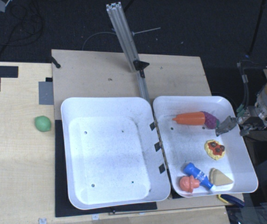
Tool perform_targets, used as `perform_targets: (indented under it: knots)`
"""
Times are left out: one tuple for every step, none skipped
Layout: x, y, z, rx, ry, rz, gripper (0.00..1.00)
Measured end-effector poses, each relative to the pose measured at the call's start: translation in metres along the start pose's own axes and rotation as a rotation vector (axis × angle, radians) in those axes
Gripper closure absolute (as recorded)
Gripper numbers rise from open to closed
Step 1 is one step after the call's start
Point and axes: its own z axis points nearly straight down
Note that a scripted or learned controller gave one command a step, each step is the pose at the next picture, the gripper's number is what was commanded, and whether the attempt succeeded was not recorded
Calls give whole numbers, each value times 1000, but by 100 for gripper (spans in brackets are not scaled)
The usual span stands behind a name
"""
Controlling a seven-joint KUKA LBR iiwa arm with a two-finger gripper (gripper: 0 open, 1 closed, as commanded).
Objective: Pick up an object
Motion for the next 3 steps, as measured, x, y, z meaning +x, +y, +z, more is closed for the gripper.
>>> perform_targets:
  knots:
    - [-1,-2,63,5,1,0,0]
    - [-4,-2,125,5,2,0,0]
    - [-4,-2,146,-2,-2,1,0]
